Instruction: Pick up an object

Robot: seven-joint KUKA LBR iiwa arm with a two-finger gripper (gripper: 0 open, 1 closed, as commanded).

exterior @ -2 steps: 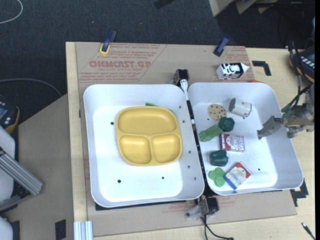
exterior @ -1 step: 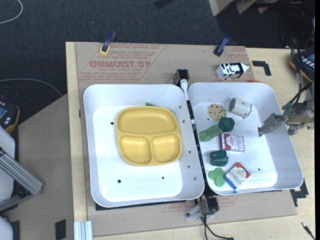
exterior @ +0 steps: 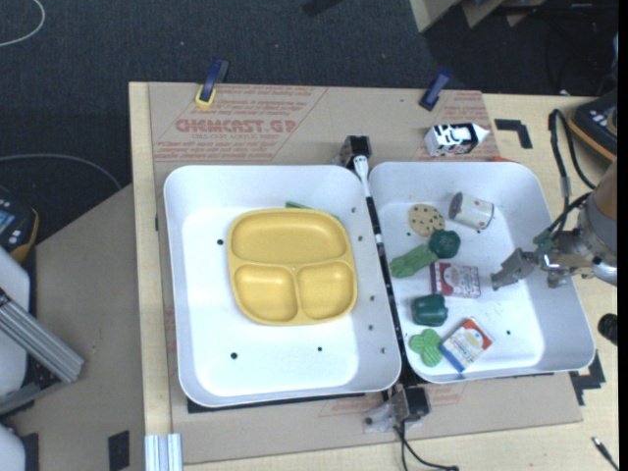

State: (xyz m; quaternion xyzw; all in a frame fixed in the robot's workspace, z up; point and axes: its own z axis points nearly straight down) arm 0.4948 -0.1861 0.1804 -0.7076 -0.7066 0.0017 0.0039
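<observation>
The right bin (exterior: 549, 199) holds several small items: a round cookie (exterior: 425, 219), a white cylinder (exterior: 472, 211), a dark green lump (exterior: 444, 243), a light green pickle-shaped piece (exterior: 412, 260), a red and white packet (exterior: 458, 282), a dark green block (exterior: 429, 310), a small green piece (exterior: 424, 342) and an orange, white and blue packet (exterior: 465, 344). My gripper (exterior: 533, 271) hangs over the right part of this bin, to the right of the red packet. Its fingers are spread, with bare bin floor between them.
A yellow divided plate (exterior: 292, 265) lies in the left bin (exterior: 196, 341), with a green sliver (exterior: 297, 205) at its far rim. A black and white object (exterior: 456, 137) sits on the cardboard beyond the right bin. Clamps (exterior: 208, 83) hold the board's far edge.
</observation>
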